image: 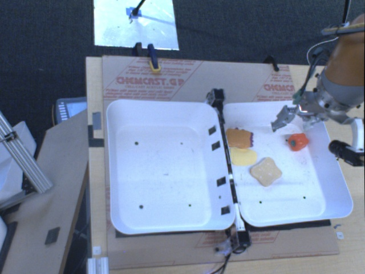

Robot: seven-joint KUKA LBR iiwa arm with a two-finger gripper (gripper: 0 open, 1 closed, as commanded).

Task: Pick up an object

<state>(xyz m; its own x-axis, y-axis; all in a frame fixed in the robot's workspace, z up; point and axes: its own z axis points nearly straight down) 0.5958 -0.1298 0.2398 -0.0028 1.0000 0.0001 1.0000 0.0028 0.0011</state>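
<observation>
While you look down on the surface (188,73), you see the grey arm with its orange band (345,61) reaching in from the right, and its end effector (291,117) hangs over the far part of the right-hand shallow white bin (336,201). Whether it is released or clenched you cannot tell from this angle; nothing shows between its tips.

Just below and to the right of the end effector lies a small orange-red rounded object with a green end (297,142), resting on the bin floor and apart from the tool. Farther left, against the wall that the two bins share, you find an orange-brown lumpy piece with a dark purple edge (239,137). A flat pale yellow disc (243,157) lies just in front of it, touching or nearly touching it. A tan, roughly square piece like a slice of bread (266,171) sits beside the disc, nearer the middle of the bin.

Your left-hand shallow white bin (165,164) shows small dark dots on its floor. Black clips (216,146) run along the seam between the bins. Behind the bins a yellow-tipped clamp (154,59) grips the board's far edge, below a shiny square metal sheet (136,16) on the dark floor.
</observation>
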